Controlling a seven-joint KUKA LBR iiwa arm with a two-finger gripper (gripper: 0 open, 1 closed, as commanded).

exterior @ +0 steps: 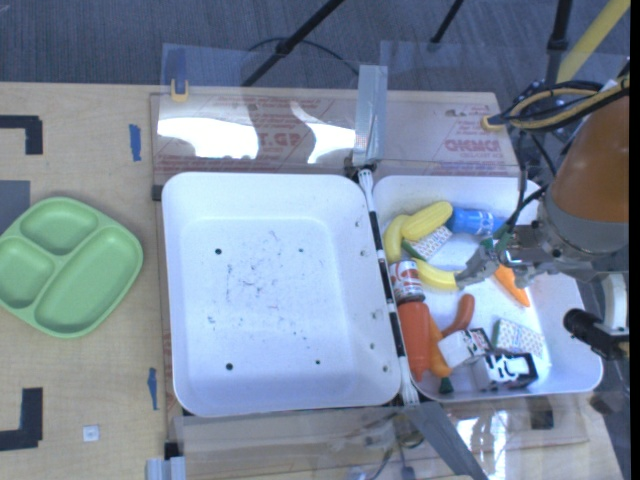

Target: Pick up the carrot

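Note:
The carrot (513,287), a small orange piece with a green end, lies in the right bin (585,363) near its right side. My gripper (500,270) hangs right over the carrot's upper end, reaching in from the right. Its fingers (478,267) stand spread apart and open. The carrot shows just below them and is not pinched between them. The wrist hides part of the bin's right wall.
The right bin also holds two bananas (420,226), a blue item (470,219), a red bottle (406,280), a long orange-red piece (418,336), a sausage (460,313) and white packets (512,353). The left bin (265,288) and a green plate (65,265) lie to the left.

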